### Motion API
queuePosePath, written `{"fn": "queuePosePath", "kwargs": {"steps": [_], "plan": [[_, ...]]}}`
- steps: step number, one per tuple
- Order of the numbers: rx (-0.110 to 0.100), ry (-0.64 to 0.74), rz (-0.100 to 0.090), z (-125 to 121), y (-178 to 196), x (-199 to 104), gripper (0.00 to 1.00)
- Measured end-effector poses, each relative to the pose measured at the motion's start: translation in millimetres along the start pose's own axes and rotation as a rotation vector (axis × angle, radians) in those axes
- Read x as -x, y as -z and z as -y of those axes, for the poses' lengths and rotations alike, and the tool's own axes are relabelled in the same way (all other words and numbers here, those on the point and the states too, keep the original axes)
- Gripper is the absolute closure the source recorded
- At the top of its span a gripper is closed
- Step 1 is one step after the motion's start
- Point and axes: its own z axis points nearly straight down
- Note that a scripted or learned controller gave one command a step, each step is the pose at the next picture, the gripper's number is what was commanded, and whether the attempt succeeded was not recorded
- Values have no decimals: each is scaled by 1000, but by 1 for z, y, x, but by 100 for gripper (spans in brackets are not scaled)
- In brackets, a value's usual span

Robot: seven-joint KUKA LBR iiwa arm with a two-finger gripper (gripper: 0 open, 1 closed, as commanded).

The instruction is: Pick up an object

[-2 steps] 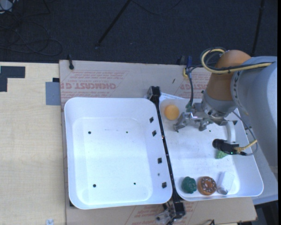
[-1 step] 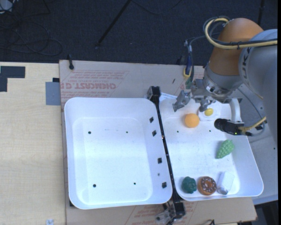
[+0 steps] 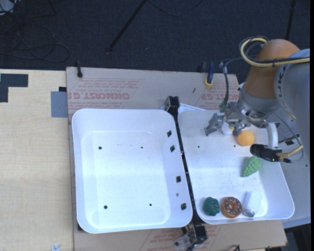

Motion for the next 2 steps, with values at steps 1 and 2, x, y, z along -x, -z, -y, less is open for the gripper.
{"fn": "queuePosePath", "kwargs": {"steps": [1, 2], "plan": [[22, 7, 0, -3, 170, -33, 0], [4, -2, 2, 0, 148, 42, 0]]}}
